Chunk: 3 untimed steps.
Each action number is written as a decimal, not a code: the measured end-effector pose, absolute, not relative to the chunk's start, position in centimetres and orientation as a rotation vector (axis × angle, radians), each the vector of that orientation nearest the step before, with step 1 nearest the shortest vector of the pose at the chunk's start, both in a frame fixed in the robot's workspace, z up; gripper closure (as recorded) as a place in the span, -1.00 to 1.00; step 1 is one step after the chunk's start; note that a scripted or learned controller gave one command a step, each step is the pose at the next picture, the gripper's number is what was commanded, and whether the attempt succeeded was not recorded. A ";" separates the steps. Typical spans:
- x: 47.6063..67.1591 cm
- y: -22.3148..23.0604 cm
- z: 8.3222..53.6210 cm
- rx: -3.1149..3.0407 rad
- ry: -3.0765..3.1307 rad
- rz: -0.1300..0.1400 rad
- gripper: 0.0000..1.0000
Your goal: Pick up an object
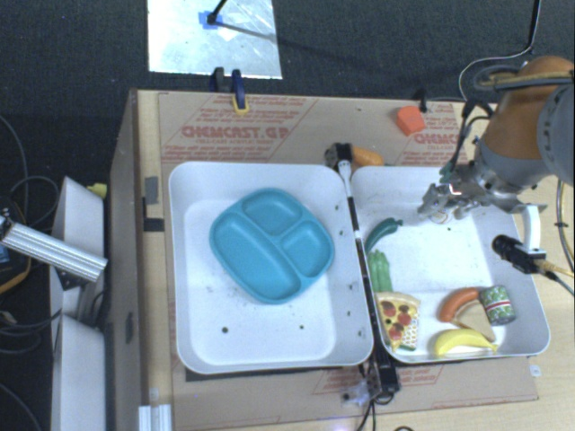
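Observation:
My gripper hangs over the back part of the right bin, away from the objects there. A curved green pepper lies to its left near the divider. A green ridged vegetable lies below the pepper. Along the front of this bin sit a pizza slice, a yellow banana, an orange-red sausage and a small can. Nothing shows in the gripper's grasp.
The left bin holds a blue divided plate. Behind the bins an orange block and a small orange item rest on the bench. The grey arm reaches in from the right.

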<state>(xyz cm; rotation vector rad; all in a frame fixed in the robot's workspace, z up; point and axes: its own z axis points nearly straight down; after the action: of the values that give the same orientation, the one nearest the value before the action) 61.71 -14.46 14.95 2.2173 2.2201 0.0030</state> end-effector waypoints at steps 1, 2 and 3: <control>63.8 -10.0 21.4 2.213 2.224 0.006 1.00; 63.8 -5.8 24.1 2.214 2.226 0.005 1.00; 62.1 -6.7 25.8 2.218 2.222 0.003 1.00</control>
<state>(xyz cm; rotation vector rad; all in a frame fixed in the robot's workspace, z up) 62.10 -6.72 25.79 2.2184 2.2215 0.0028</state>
